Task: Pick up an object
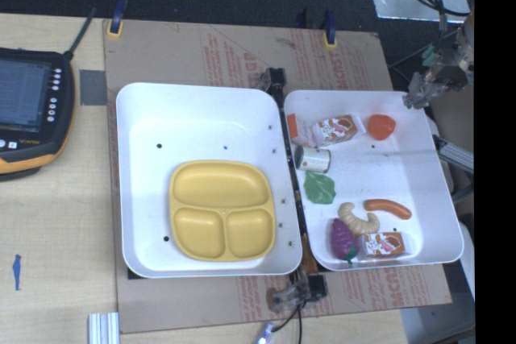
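The right bin (439, 173) holds several small items: a red tomato (381, 126), a printed packet (334, 129), a silver can (314, 160), a green leaf (320, 188), a sausage (387, 209), a beige curved piece (357, 219), purple grapes (342, 238) and a small carton (383, 245). A thin orange-red piece (292, 126) lies by the bin's left wall. My gripper (418, 95) hangs at the bin's far right corner, up and to the right of the tomato, with nothing seen in it.
The left bin (141, 173) holds a yellow divided tray (223, 209). A black and orange tablet-like controller (28, 109) lies on the bench at far left. Clamps and cables sit along the cardboard's edges.
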{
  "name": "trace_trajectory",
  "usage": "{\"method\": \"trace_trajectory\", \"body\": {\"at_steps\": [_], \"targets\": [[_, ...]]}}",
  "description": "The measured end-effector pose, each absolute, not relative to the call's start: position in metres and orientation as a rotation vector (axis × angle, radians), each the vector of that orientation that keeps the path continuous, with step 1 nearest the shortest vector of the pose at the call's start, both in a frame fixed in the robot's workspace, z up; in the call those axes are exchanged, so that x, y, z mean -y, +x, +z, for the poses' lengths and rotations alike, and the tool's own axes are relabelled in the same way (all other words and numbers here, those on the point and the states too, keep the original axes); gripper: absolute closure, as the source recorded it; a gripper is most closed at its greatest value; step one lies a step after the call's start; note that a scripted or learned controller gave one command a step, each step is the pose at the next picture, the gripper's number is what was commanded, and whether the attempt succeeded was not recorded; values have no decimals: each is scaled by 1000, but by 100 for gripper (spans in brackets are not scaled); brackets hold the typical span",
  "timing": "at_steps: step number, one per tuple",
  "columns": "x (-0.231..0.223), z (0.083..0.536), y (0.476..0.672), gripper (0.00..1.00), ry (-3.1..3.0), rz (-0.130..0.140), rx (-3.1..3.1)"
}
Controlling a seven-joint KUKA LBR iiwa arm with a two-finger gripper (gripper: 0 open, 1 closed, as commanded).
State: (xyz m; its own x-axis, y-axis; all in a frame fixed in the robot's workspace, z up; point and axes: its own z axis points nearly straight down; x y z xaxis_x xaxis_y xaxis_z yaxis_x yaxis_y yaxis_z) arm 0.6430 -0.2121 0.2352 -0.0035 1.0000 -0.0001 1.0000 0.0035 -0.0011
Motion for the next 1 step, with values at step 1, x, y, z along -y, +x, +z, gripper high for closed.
{"method": "trace_trajectory", "body": {"at_steps": [1], "targets": [[211, 195, 633, 100, -2215, 6, 2226]]}}
